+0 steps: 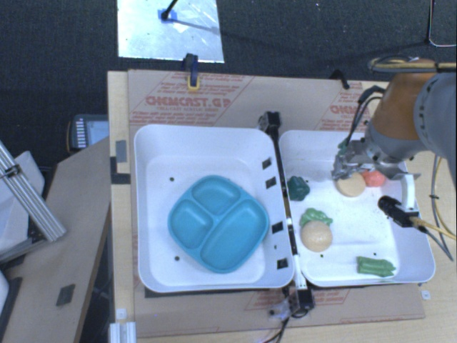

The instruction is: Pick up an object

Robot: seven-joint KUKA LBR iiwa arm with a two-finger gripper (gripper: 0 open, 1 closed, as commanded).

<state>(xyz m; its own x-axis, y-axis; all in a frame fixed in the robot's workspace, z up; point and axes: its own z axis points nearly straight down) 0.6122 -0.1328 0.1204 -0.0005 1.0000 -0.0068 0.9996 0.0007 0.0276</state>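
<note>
Turquoise plastic catches the eye first: a glossy three-compartment plate [218, 222] lies flat in the left white bin [153, 156], left of centre in the frame. Across the black hinged divider, the right white bin [410, 259] holds the loose pieces. A small dark green lumpy toy [297, 188] sits against the divider; just below it rests a beige ball capped with light green leaves [316, 232], and a light green knobbly piece [375, 266] lies near the bin's lower right corner. At upper right, the grey arm's gripper [348, 168] hangs directly over a smooth tan rounded object [350, 186], with a small red-orange piece [374, 179] touching its right side. Whether the claw is spread or pinched cannot be told from this slant. The likely target is the tan piece; its smooth, curved surface could slip out sideways, and the crowding red-orange neighbour could be nudged or caught instead.
</note>
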